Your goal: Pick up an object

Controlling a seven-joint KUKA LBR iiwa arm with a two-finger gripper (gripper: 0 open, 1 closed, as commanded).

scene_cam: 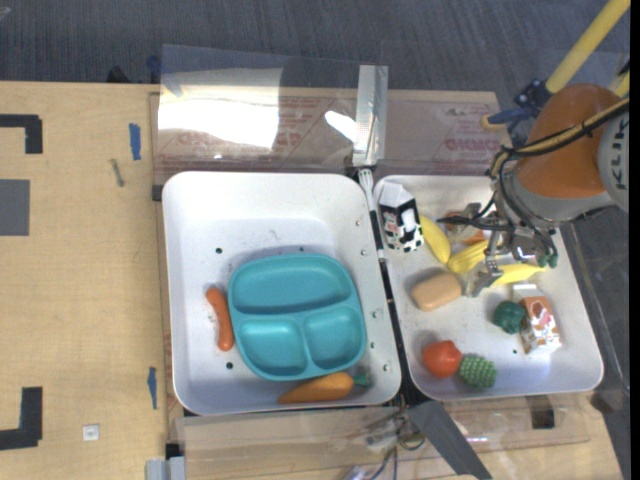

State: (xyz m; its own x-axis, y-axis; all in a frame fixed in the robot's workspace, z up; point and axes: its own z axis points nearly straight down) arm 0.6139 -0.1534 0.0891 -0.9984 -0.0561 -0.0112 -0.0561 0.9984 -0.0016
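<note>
While the tool [497, 264] hangs over the right bin [580, 353], its grip state can't be told.
Toy bananas [462, 253] beneath it, near the bin's far edge, look light, stiff and slick (grasp across the narrow middle).

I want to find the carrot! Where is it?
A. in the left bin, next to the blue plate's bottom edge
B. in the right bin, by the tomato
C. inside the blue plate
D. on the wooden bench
A: the carrot lies on the left bin floor, along the blue plate's near edge.
</note>
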